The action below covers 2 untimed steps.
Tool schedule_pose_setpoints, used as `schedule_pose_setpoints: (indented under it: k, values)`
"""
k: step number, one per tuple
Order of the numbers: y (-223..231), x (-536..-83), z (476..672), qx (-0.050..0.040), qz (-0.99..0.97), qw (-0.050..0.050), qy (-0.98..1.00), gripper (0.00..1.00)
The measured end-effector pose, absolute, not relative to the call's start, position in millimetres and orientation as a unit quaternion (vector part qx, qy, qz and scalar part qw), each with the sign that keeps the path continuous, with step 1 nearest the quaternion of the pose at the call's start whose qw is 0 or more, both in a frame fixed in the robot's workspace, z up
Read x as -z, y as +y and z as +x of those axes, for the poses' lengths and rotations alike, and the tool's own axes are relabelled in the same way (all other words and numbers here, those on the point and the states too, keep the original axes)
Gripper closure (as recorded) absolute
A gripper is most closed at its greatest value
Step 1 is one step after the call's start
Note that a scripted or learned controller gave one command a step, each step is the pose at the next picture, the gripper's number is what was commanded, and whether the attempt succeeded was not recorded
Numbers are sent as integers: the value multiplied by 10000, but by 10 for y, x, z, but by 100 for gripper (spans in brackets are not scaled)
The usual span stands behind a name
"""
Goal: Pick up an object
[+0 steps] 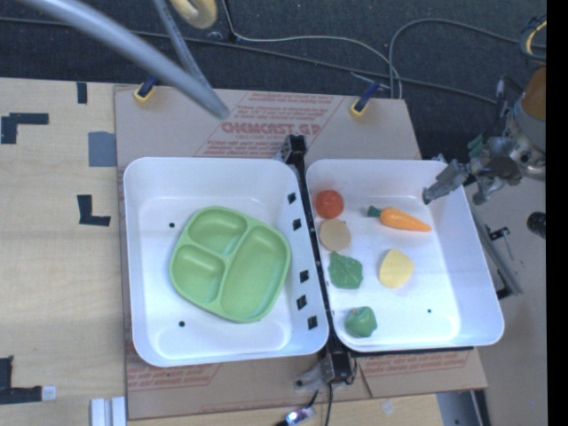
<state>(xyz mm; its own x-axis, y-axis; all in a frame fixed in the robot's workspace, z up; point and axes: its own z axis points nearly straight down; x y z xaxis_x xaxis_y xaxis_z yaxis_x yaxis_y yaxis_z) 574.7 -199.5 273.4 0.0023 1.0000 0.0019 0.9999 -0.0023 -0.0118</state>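
Observation:
The right bin [461, 264] holds several small food toys. A red tomato [329, 203] lies at its back left, with a tan round piece [335, 234] just in front of it. An orange carrot [404, 221] lies toward the back middle. A yellow piece [396, 269] sits in the centre. Along the left side lie a green leafy piece [345, 271] and a green lump [360, 322]. My gripper [457, 183] hangs at the bin's back right rim, right of the carrot, fingers spread, with nothing between them.
The left bin [146, 238] holds a green divided plate [232, 263]. A black divider with clips [306, 247] joins the two bins. Cables run across the dark area behind the bench, and yellow clamps [360, 106] pin the cardboard underlay.

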Motion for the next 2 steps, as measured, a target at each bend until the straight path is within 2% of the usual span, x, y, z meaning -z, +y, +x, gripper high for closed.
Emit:
schedule_pose_setpoints:
  k: [1,2]
  values:
    - [-1991,-2797,5768,-6,-7067,1,-7076,0]
    - [-2011,-2323,5682,-23,-7070,19,-7072,0]
